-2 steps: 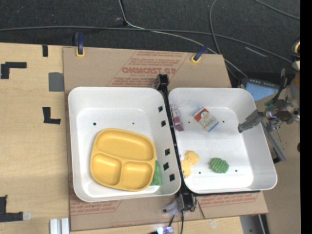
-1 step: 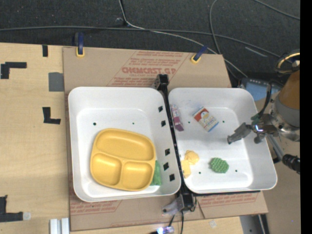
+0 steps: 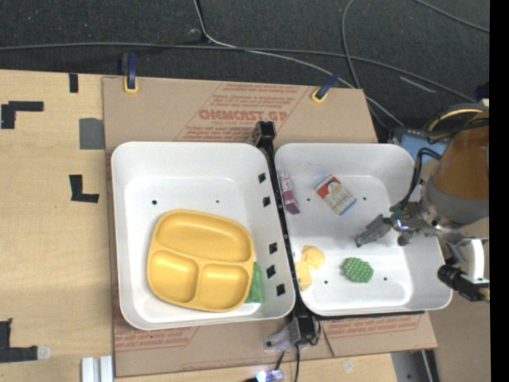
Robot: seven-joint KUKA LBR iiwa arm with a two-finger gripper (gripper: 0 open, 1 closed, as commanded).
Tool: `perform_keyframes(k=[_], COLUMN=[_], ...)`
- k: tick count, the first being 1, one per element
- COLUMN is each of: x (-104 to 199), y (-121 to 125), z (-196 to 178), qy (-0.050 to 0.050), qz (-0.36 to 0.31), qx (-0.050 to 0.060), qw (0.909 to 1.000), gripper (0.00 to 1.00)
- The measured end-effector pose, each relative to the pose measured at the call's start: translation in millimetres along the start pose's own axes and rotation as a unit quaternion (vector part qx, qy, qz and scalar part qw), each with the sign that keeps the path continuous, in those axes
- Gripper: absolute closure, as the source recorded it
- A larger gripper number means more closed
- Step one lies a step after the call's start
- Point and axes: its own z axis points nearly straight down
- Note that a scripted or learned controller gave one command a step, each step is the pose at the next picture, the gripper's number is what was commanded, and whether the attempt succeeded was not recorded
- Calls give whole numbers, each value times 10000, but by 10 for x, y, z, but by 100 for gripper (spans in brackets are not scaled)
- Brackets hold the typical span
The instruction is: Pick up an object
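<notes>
My gripper (image 3: 367,235) hangs over the right bin (image 3: 398,161), near its right side, with nothing visibly in it. A green knobby object (image 3: 358,270) lies just below and slightly left of the tip. A small red and white box (image 3: 336,193) lies up and to the left of it. A yellow object (image 3: 308,261) rests by the bin's lower left wall, and a purple and pink item (image 3: 288,196) lies against the upper left wall.
The left bin (image 3: 159,165) holds a yellow divided plate (image 3: 200,259) with a green item (image 3: 256,283) at its right edge. The grey arm with its orange band (image 3: 465,169) comes in over the right bin's right rim. Cables run across the back.
</notes>
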Motion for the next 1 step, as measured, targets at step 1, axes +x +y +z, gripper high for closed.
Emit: perform_keyframes(k=[1], x=[3], y=[6], z=[503], qy=[-19], qz=[-1], qx=[-35], qw=[10000], gripper=[0])
